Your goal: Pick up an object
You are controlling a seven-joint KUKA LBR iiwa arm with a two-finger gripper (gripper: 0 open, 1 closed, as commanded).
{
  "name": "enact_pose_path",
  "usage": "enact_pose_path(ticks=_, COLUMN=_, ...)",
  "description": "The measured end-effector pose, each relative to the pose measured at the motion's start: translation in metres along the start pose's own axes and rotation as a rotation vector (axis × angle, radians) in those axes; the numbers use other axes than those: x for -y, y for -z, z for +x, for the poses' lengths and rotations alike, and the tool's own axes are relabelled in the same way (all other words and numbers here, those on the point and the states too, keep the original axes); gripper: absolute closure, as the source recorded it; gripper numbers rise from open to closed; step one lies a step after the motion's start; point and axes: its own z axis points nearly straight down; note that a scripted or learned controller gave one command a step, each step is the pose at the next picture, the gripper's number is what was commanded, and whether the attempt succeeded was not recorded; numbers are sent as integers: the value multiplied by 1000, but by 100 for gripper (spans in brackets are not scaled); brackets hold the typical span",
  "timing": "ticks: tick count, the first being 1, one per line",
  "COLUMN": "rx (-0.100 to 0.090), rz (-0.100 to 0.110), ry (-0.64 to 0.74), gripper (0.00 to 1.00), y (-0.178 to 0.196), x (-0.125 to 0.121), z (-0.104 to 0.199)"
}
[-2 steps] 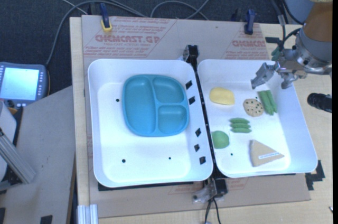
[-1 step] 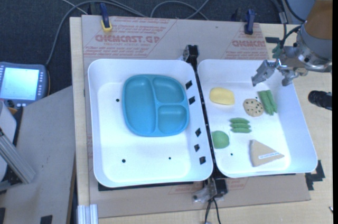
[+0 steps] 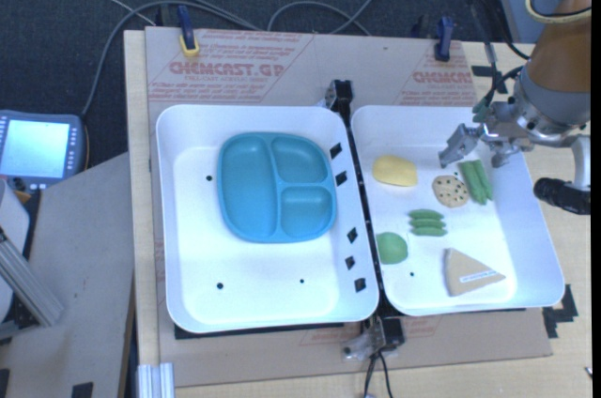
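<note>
jaws (image 3: 477, 143): spread open, nothing between them, poised in right bin (image 3: 535, 227) at its 1 o'clock | green pod (image 3: 475, 180) just below at 6 o'clock | cookie (image 3: 451, 191) at 7 | yellow piece (image 3: 395, 171) at 9 | left bin (image 3: 183, 227): blue tray (image 3: 277, 186)

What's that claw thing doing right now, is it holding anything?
Gripper: above the right bin, near the green bean pod and cookie. Nothing visibly held; open or shut cannot be told.
</note>
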Motion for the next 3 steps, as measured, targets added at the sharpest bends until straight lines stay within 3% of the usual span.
enact_pose_path(ticks=2, rx=0, rz=1, ry=0, gripper=0, y=-100, x=-3, z=-14)
enact_pose_path(ticks=3, rx=1, rz=-6, ry=1, gripper=100, y=-85, x=-5, z=-13)
